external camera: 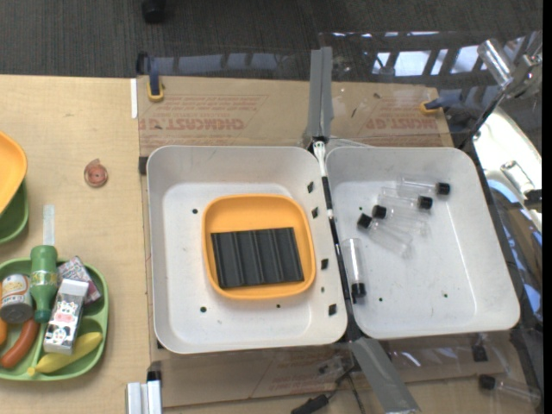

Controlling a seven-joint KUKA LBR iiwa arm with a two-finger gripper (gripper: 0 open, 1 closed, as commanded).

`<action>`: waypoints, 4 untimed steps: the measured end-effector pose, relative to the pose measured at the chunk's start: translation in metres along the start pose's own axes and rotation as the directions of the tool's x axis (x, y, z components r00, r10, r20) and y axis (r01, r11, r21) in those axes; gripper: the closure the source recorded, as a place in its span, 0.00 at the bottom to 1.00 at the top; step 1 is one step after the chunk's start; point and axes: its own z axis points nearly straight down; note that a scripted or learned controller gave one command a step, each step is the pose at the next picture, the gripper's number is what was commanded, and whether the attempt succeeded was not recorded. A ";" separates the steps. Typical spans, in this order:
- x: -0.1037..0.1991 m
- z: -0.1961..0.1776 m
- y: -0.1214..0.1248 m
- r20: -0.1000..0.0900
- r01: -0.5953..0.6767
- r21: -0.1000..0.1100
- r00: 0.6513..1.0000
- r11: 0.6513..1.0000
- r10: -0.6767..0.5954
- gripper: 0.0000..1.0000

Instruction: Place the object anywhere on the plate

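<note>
Two white bins sit side by side on the counter, their inner edges meeting down the middle. The left bin holds an orange plate, squarish with rounded corners, and a dark ribbed slab covers most of its middle. I take the plate to be the drop spot, set in the centre of its bin so it can be reached from any side.

The right bin holds the things to be picked: several clear tubes with black caps. One tube lies along the bin's left wall, cap toward the near side, and looks awkward to grip against that wall. The others lie in a loose scatter toward the far half, some touching or crossing; being clear, they are hard to count. My guess is that they were tipped in at random, so each pick has to be worked out fresh.

None of the tubes is on the plate, so the task looks not yet begun. As for the claw, I cannot tell whether it is released or clenched, nor what it might be touching.

Off to the left on the counter sits a green tray with toy food and a small bottle, well apart from the bins and probably no part of this job.
</note>
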 end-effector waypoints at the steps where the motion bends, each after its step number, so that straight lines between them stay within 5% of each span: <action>1: 0.000 -0.044 0.000 0.001 0.302 -0.002 0.953 0.953 -0.302 1.00; 2: 0.038 -0.045 -0.154 0.000 0.780 -0.002 0.626 0.626 -0.780 1.00; 3: 0.034 -0.044 -0.092 0.002 0.939 -0.003 0.344 0.344 -0.939 1.00; 4: 0.010 -0.044 -0.037 0.005 1.000 -0.002 -0.024 -0.024 -1.000 1.00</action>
